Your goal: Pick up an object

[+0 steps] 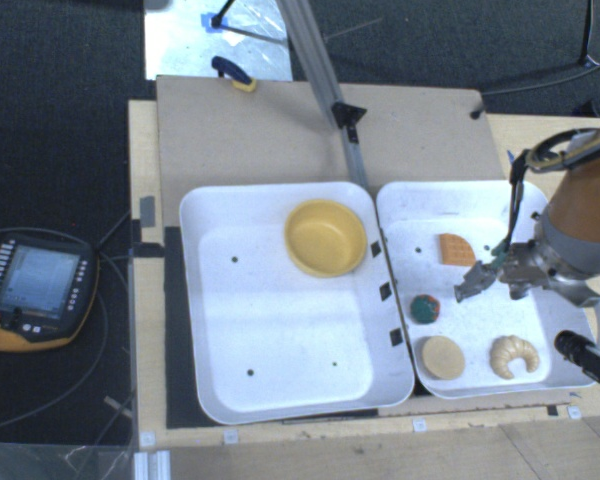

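You have two bins side by side on the worktop [310, 128]. The left bin [280, 368] holds a bowl [326, 237] at its back right. In the right bin [420, 203], a cracker [456, 249] lies behind a ball [425, 309]; nearest you sit a disc [443, 357] and, to its right, a croissant [514, 356].

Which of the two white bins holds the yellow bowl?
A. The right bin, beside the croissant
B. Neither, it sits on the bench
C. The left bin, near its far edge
C: the yellow bowl sits inside the left bin, up near its far edge, while the croissant lies in the right bin.
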Robot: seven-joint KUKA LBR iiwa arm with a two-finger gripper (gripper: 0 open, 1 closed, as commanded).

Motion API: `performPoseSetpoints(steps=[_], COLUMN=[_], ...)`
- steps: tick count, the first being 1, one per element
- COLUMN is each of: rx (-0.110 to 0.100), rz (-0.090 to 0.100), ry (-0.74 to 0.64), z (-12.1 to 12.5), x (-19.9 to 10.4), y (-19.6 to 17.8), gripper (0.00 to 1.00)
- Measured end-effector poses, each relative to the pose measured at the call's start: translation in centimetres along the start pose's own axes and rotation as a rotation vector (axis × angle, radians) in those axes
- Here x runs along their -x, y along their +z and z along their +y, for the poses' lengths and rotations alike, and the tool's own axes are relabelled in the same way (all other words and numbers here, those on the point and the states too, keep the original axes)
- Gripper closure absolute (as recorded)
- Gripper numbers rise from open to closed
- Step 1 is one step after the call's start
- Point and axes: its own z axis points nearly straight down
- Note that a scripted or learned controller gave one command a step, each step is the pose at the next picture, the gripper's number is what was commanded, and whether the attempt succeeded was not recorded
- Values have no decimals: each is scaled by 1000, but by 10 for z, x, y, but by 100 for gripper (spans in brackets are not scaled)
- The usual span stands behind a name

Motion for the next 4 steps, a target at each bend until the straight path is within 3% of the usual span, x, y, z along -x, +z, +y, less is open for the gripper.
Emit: performPoseSetpoints(steps=[2,3,4], rx=[-1,4,7], rz=[0,-1,-1], ry=[0,0,0], z=[2,4,-2], x=[-9,-9,-5], y=[107,95,50], gripper=[0,100,100])
